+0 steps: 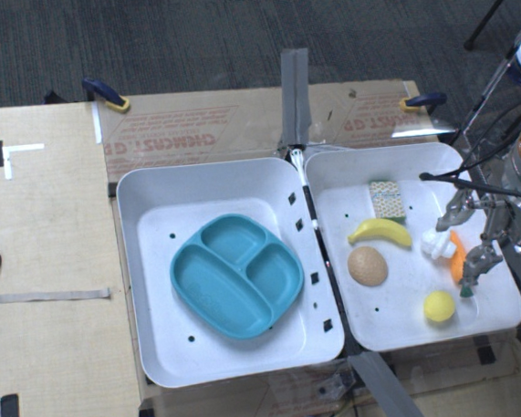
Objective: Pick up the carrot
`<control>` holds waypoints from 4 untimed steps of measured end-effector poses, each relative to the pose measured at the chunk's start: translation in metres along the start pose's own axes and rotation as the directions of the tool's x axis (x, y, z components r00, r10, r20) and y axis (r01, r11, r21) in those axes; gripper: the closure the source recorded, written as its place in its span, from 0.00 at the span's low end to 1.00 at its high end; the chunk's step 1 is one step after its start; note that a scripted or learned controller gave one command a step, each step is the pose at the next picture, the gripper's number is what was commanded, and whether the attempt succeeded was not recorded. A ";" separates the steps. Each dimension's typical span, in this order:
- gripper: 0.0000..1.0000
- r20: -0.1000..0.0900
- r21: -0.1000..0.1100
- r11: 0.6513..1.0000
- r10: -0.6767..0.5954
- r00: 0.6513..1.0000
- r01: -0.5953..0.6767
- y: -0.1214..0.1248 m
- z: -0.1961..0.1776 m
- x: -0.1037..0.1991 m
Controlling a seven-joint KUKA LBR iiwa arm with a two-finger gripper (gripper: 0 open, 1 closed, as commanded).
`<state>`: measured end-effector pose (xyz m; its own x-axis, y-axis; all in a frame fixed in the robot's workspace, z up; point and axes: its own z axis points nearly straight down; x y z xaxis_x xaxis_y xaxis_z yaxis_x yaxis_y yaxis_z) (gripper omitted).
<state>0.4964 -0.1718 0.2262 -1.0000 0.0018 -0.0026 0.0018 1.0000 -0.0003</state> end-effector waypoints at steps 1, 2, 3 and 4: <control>0.00 -0.001 0.000 1.000 0.022 1.000 -0.022 -0.044 0.118 0.017; 0.00 0.002 0.000 0.997 0.076 0.997 -0.076 -0.021 0.133 0.017; 1.00 0.007 0.002 0.997 0.072 0.997 -0.072 -0.020 0.123 0.014; 1.00 0.002 0.000 0.983 0.183 0.983 -0.183 0.018 0.062 0.017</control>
<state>0.4799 -0.1535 0.1641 -0.9827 0.1850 -0.0050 0.1850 0.9827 0.0001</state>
